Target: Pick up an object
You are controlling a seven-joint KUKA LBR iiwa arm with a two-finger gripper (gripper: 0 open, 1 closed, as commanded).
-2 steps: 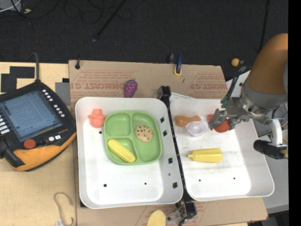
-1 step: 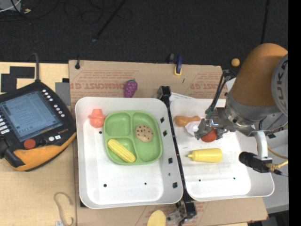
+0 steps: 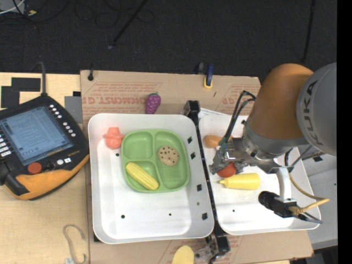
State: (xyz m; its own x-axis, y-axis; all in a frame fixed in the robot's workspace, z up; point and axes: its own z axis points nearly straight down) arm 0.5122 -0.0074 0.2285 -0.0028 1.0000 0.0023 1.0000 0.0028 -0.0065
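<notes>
My gripper [image 3: 223, 163] is down in the right bin [image 3: 242, 219], right over a red round toy [image 3: 225, 171] whose lower part shows beneath it. A yellow mustard bottle [image 3: 241, 181] lies just below the red toy, touching or nearly touching it. An orange-tan rounded piece [image 3: 211, 141] sits at the bin's upper left, just left of the gripper. The arm's orange band and grey wrist hide the bin's upper right part.
The left bin [image 3: 143, 213] holds a green divided plate [image 3: 155, 161] with a corn cob [image 3: 142, 176] and a cookie [image 3: 168, 155], plus a pink-orange toy [image 3: 113, 138]. Purple grapes [image 3: 153, 102] lie behind the bins, a yellow item [image 3: 183, 254] in front. A teach pendant [image 3: 38, 142] lies at left.
</notes>
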